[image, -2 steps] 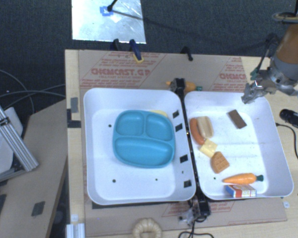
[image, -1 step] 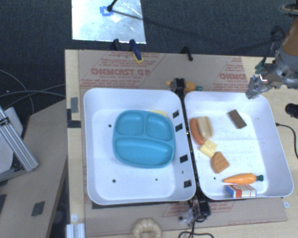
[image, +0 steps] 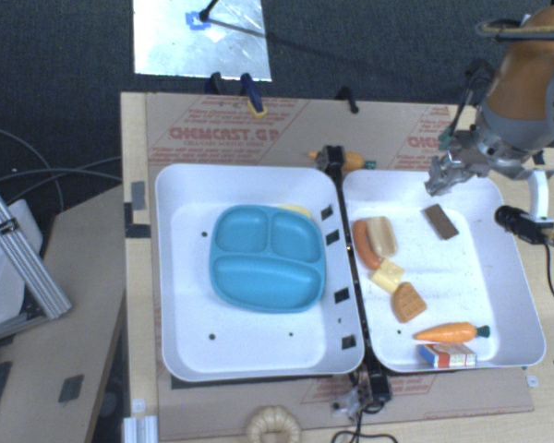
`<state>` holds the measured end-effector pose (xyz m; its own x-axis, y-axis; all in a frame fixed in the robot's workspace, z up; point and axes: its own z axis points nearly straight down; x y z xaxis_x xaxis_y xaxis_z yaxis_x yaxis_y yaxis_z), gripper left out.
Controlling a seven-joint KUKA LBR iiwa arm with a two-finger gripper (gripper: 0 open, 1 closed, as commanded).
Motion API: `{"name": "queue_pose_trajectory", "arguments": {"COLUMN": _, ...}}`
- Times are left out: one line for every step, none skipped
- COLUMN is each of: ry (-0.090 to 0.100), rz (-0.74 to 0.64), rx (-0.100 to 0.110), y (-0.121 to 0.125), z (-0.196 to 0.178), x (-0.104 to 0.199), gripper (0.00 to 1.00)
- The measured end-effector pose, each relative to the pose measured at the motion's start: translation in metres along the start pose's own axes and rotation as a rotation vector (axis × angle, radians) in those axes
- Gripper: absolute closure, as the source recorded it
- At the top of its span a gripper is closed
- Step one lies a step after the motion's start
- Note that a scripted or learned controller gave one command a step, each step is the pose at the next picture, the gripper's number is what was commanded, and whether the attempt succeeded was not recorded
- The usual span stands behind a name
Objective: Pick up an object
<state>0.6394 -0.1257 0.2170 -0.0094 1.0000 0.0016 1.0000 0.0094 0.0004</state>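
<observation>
1. The arm (image: 526, 72), grey with an orange band, reaches in from the right and ends in the gripper (image: 440, 181), which hangs over the far edge of the right bin (image: 508, 275). Whether its jaws stand wide or narrow cannot be told; nothing shows between them.
2. The left bin (image: 180, 247), well off to the left of the jaws, holds a blue divided plate (image: 266, 257) with three compartments. A bit of pale yellow (image: 295, 210) peeks out behind the plate's far rim; what it is cannot be told.
3. The right bin lies under and toward the viewer from the jaws and holds the loose things listed below.
4. The carrot (image: 451, 332), orange with a dark green end, lies flat near the bin's near edge, well apart from the jaws.
5. The hot dog (image: 374, 240), a pale bun with a reddish sausage along its left side, lies near the divider, to the left of the jaws and toward the viewer.
6. The small box (image: 448, 355), red, white and blue, lies just beside the carrot at the near rim.
7. The tan cracker-like piece (image: 407, 301) lies between the hot dog and the carrot.
8. The brown block (image: 439, 221), a flat dark rectangle lying askew, is the nearest thing to the jaws, just beside them toward the viewer and apart from the rest.
9. The yellow cube (image: 387, 275) lies between the hot dog and the tan piece.
</observation>
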Motion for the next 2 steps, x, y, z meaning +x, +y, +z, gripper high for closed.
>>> {"name": "queue_pose_trajectory", "arguments": {"ry": 0.001, "rz": -0.001, "rx": -0.002, "y": -0.007, "z": 0.002, "x": 0.058, "gripper": 1.0}}
{"name": "queue_pose_trajectory", "arguments": {"ry": 0.001, "rz": 0.0, "rx": -0.001, "y": -0.018, "z": -0.007, "x": 0.103, "gripper": 1.0}}
